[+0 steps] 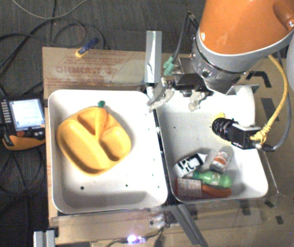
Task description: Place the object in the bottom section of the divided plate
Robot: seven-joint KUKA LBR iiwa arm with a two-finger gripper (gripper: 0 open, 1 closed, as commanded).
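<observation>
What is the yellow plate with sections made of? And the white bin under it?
The yellow divided plate looks like moulded plastic: smooth, one solid colour, with soft rounded ridges and a dull shine. The white left bin also looks like plastic, though painted metal is possible: smooth, matte, with curved corners.

The arm (250, 30) runs off the top and right edges, its orange bulk covering the far corner of the right bin (215, 192). At the near end of that bin, a red item (216, 191) lies largely under the green bottle (214, 179), so its shape can't be told. A small green thing (102, 104) peeks from behind the yellow divided plate (94, 139), perhaps a stem or cap, too tiny to name. The handheld screen (23, 115) at left shows an unreadable display.
</observation>
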